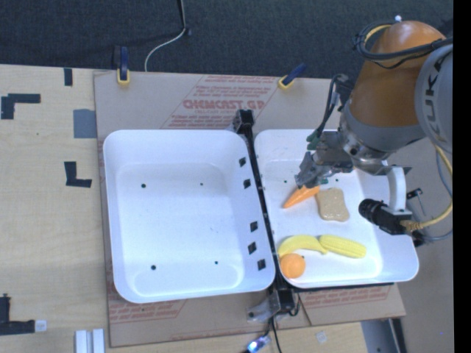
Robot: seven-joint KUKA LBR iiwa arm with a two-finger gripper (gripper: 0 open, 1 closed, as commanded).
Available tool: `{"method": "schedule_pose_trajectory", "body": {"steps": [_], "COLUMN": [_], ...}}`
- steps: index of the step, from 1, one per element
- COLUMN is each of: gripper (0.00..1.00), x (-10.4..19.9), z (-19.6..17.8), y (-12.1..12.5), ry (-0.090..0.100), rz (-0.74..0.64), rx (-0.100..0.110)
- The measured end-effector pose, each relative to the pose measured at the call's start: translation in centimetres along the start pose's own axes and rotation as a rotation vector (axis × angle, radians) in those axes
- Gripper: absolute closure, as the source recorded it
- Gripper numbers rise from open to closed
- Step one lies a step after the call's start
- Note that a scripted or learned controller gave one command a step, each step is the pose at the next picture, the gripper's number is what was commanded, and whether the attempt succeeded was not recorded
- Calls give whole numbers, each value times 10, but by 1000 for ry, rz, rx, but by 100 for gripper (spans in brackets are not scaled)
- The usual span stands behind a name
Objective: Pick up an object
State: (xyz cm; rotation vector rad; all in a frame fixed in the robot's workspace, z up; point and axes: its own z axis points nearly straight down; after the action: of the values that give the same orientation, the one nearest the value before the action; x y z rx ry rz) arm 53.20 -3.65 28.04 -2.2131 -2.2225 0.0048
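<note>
The gripper [309, 179] is low in the right bin [368, 274], at the carrot's [300, 195] far end; whether it grips cannot be told. Nearer lie a corn cob [343, 246], banana [302, 244], beige biscuit [333, 205] and orange [293, 266].

bins [176, 142]: glossy white plastic | board [213, 101]: matt cardboard | bench [44, 197]: pale wood

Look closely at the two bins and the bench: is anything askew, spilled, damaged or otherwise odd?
Nothing stands out. The carrot, the tan bread slice, the banana, the corn cob and the orange all lie loose but whole inside the right bin, with the gripper down beside the carrot's thick end.
</note>
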Motion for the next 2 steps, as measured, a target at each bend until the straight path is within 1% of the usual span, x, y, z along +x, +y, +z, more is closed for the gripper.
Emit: {"method": "schedule_pose_trajectory", "body": {"steps": [1, 2], "gripper": [100, 100], "x": [-2, -2], "z": [-11, -20], "y": [2, 2], "ry": [-2, -2], "rz": [2, 1], "rx": [-4, -2]}}
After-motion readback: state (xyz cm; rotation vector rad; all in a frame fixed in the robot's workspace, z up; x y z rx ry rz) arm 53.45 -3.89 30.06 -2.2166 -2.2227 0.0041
